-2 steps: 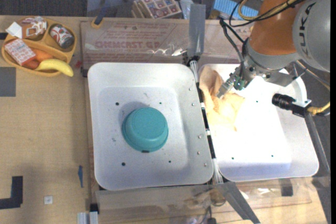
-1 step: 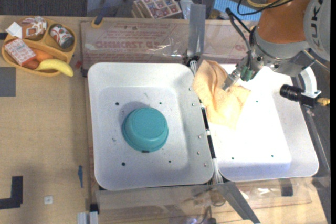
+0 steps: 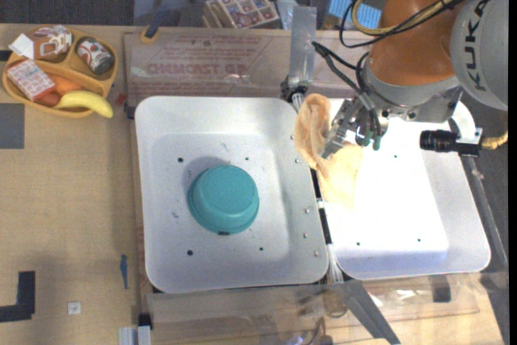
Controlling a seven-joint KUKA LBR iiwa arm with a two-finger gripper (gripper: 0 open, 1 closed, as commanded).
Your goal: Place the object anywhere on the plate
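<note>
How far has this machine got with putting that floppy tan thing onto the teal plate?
About halfway, it seems. Done: the tan object looks lifted, hanging at the gripper over the divide between the two bins. In hand: carrying it across from the right bin. Left: the teal plate in the left bin bears nothing yet, so the object must travel on leftward and be set down there.

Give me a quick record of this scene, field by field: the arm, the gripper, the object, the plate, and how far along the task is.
arm: reaches in from the right, over the right bin
gripper: at the right bin's left edge, against the tan cloth
object: tan cloth, draped by the divider between the bins
plate: teal, round, in the left bin
task state: cloth not on the plate
</note>
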